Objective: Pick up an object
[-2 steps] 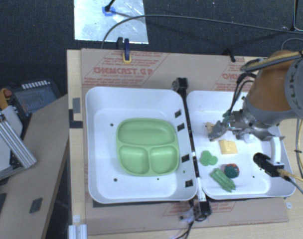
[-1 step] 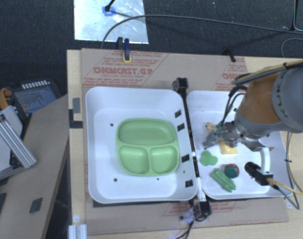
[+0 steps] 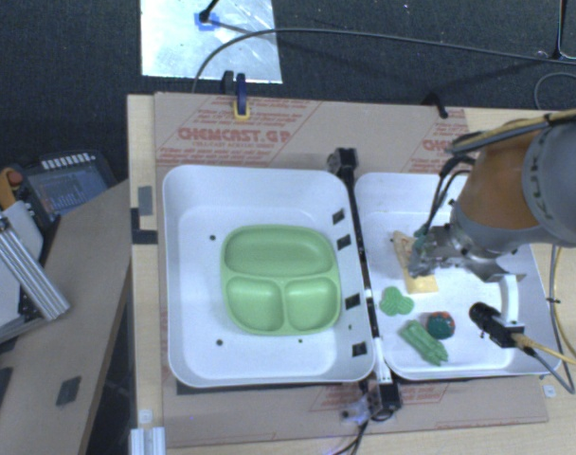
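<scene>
Lying in the right white bin, a flat yellow sponge-like piece sits directly under the tool. Whether that tool is spread or closed, I cannot tell.

A green divided tray sits in the left bin.

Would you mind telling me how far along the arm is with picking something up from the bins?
Done: the arm has reached into the right bin, and its gripper sits low over the yellow piece. In hand: nothing visibly lifted; I cannot see a grasp. Left: closing on an item and raising it. The green leaf-like toy, green ridged toy and round red-and-teal toy lie untouched.
</scene>
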You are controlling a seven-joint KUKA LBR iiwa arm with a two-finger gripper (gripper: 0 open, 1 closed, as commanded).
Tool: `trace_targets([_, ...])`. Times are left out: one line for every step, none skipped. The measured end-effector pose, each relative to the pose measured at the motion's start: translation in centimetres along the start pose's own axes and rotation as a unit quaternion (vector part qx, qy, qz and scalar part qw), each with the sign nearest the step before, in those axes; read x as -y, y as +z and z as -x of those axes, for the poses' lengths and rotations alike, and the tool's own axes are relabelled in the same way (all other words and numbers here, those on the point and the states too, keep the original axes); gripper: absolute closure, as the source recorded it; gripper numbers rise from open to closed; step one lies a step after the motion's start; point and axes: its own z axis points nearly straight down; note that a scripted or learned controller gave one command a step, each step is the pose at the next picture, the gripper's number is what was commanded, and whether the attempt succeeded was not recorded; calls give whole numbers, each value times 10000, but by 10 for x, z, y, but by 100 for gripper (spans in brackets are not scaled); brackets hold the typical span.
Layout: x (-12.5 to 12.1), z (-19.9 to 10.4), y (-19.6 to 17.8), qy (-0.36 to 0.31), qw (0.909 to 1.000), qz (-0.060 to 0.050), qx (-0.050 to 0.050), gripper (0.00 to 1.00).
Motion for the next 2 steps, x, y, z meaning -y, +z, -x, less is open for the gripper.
trace_targets([-12,2,-58,-16,10000,22,1,100])
trace_targets([-14,2,-100,-15,10000,16,-1,100])
